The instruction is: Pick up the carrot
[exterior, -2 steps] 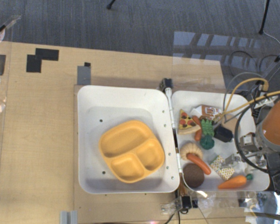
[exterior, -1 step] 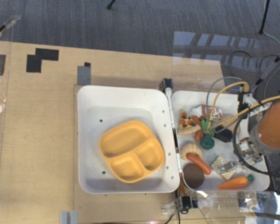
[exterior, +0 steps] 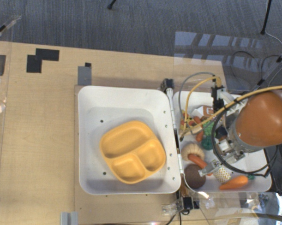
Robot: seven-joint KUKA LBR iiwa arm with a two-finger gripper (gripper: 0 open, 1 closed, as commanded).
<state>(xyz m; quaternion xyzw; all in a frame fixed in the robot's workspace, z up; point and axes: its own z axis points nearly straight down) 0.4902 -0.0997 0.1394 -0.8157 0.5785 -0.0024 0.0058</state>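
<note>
The carrot (exterior: 234,182), orange with a small green top at its right end, lies near the front edge of the right bin (exterior: 263,185). My gripper (exterior: 214,169) hangs low in that bin, just left of the carrot and slightly above it, under the arm's orange band (exterior: 263,119). Nothing of the carrot shows inside the gripper; the carrot rests on the bin floor.
Left of the gripper lie a brown round item (exterior: 194,175), an orange-red piece on a cream bun (exterior: 196,158), a green item (exterior: 207,142) and small bits (exterior: 194,121). Cables (exterior: 197,95) arc over the bin's back. The left bin (exterior: 92,131) holds a yellow divided plate (exterior: 132,152).
</note>
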